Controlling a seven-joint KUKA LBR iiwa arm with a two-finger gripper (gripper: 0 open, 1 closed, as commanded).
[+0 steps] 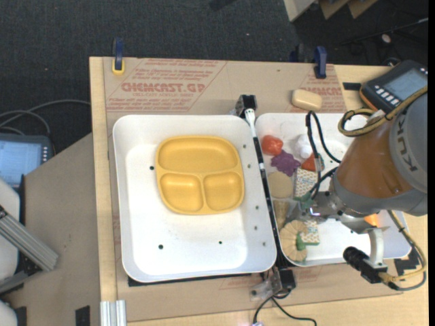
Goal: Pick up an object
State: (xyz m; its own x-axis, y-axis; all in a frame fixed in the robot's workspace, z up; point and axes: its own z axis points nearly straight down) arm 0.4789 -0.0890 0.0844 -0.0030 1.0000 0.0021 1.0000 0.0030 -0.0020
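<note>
My gripper (304,210) hangs low over the left half of the right bin (333,253), at the end of the grey and orange arm coming in from the right. Just below it lie a round tan piece (293,240) with a green bit and a small patterned card (311,235). A patterned box (304,182) stands right above the gripper. Farther back in the same bin are a red item (272,143), a purple item (285,162), a white item (301,143) and an orange item (310,163). The arm hides the bin's right side.
The left bin (136,202) holds a yellow divided plate (200,174). A beige block (307,100) lies on the bench behind the right bin, and a handheld controller (394,90) sits at the far right. A black strip (262,175) runs between the bins.
</note>
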